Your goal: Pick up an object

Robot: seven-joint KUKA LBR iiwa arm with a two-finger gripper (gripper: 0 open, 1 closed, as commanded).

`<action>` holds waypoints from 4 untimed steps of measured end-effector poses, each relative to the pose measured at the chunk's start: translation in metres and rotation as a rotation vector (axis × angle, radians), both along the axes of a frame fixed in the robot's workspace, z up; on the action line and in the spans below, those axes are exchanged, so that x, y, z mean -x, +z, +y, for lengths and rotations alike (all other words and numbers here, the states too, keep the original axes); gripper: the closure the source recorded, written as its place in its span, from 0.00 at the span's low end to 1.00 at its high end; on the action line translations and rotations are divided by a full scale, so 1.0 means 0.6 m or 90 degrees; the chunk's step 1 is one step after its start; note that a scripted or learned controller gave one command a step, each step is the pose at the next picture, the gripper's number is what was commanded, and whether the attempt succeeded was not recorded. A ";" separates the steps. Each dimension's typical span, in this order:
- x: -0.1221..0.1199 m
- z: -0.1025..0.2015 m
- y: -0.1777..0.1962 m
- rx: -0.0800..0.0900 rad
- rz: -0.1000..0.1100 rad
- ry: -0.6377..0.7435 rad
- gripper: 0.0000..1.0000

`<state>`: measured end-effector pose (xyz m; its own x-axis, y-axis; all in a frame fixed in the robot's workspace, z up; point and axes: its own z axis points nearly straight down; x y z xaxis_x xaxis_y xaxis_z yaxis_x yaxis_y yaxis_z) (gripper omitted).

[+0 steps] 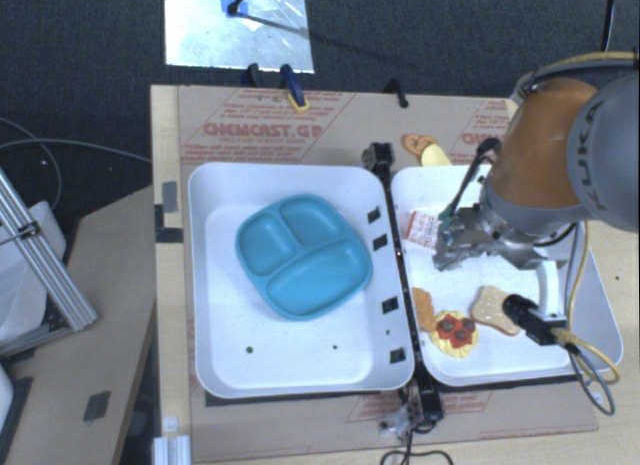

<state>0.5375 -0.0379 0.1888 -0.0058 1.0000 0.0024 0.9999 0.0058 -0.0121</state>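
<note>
1. Grey metal of the gripper [452, 249] hangs low over the right bin [600, 293], at that bin's left-middle, with the orange-banded arm [545, 153] reaching in from the right above it. Whether it is apart or together I cannot tell: the wrist hides the tips from this slanted view, and nothing shows clamped in it.
2. Nearest thing is the white-and-red packet [420, 225], just up-left of the gripper, perhaps touching it; its long side runs roughly across the bin. I judge it the likeliest target, needing only a small shift up-left.
3. Below the gripper lie an orange strip [425, 308] beside the divider [392, 253], a yellow round piece with red topping [455, 333], and a toast slice [493, 308] to its right, all near but apart from the gripper.
4. Farther up, a yellow piece [434, 156] lies at the bin's top edge.
5. Well apart, the left bin [220, 353] holds a blue divided plate [302, 254].
</note>
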 end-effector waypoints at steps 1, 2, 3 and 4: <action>0.013 0.109 0.038 -0.001 -0.009 0.003 1.00; -0.020 0.214 0.028 0.000 -0.010 0.003 1.00; 0.065 0.305 0.206 -0.003 -0.015 0.003 1.00; 0.003 0.243 0.520 -0.001 -0.021 -0.002 1.00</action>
<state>0.5357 0.1079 0.5007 -0.0031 1.0000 0.0039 0.9998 0.0030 0.0209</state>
